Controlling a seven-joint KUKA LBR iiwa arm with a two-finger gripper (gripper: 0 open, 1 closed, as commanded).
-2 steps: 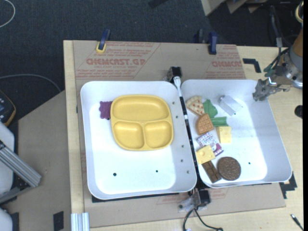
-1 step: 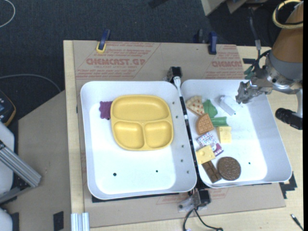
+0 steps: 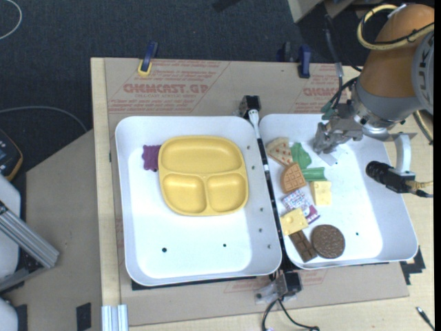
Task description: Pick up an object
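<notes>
You have the gripper (image 3: 329, 141) low over the right bin (image 3: 386, 212), near the green piece (image 3: 301, 158) at the top of the toy food pile; whether it is clenched or released cannot be told. Nothing looks lifted, so the pick remains undone.

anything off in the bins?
One oddity: a purple piece in the left bin lies wedged against the yellow tray's left edge, partly hidden. The right bin's food pieces lie heaped along its left side.
</notes>
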